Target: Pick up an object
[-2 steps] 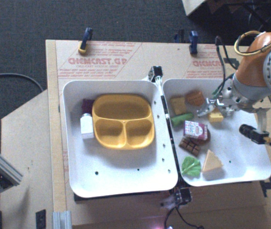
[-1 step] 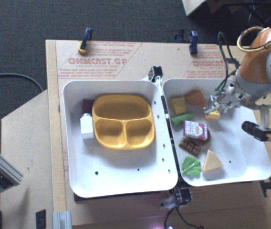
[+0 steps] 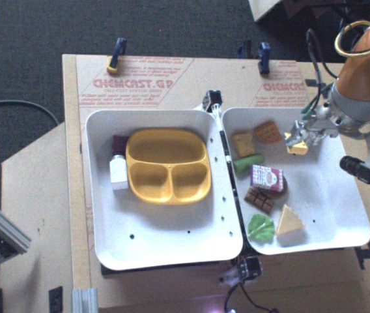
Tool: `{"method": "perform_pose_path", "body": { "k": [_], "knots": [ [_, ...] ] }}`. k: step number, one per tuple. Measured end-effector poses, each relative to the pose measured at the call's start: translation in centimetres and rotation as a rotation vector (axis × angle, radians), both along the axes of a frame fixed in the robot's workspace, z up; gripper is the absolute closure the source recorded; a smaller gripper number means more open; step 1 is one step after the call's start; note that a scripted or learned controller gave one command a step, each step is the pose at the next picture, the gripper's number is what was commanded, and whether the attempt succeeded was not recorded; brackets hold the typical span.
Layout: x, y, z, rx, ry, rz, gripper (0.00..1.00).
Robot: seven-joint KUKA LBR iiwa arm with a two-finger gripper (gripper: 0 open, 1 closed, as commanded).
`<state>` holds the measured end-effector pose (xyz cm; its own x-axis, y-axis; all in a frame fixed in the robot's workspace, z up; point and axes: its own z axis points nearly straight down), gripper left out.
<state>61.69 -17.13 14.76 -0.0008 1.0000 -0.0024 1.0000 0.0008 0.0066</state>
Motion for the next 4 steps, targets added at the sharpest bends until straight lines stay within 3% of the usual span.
{"method": "perform_pose_path", "body": {
  "k": [1, 2, 4],
  "knots": [
    [-0.2, 0.1, 6.4, -0.001, -0.002, 0.000, 1.00],
    [-0.1, 0.0, 7.9, 0.000, 0.001, 0.000, 1.00],
    [-3.0, 10.0, 8.3, 0.006, 0.009, 0.005, 1.00]
  ]
}}
